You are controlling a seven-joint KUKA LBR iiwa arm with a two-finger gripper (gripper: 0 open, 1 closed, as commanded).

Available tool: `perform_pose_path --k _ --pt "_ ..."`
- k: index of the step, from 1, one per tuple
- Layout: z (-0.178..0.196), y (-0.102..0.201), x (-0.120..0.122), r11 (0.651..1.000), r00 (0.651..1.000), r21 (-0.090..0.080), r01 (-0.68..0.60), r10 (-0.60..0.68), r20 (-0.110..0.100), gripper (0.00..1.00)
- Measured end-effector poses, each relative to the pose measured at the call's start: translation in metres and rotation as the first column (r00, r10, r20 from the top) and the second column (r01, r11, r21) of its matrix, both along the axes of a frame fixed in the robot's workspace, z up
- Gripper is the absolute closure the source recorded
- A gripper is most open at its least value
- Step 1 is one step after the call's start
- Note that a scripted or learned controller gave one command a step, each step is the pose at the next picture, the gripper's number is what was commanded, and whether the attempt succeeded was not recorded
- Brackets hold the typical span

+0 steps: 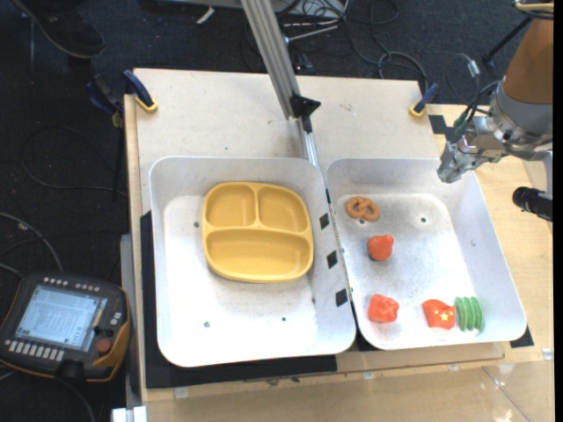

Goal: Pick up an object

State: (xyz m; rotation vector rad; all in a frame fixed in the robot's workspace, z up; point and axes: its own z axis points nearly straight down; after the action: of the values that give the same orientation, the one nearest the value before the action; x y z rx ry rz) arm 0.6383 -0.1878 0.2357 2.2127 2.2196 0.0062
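Poised above the far right corner of the right bin (493, 236), the end effector (450, 170) is seen at the end of the grey arm (528, 104), which enters from the right with its orange band uppermost. Whether anything is grasped cannot be told at this size and angle; no object is seen at its tip, and all the objects are lying on the bin floors.

A pale tabletop (220, 112) is seen beneath two shallow white bins set side by side. The left bin (176, 323) is occupied by a yellow divided plate (258, 232), placed slightly above the bin's middle, with two small compartments at the far side and one long compartment at the near side.

Four smaller objects are spread over the right bin, all well apart from the end effector. A red and green item (454, 313) is placed near the front right corner. Just to its left, a red lumpy piece (383, 309) is found. A smaller red piece (380, 248) is placed near the bin's middle, and a brown pretzel (361, 207) is set beyond it, toward the far left of the bin.
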Motion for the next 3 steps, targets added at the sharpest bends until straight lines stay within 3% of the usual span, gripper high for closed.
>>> perform_pose_path --k 3 --pt "0.014 0.153 0.020 1.000 1.000 0.005 -0.006 0.006 -0.006 1.00"
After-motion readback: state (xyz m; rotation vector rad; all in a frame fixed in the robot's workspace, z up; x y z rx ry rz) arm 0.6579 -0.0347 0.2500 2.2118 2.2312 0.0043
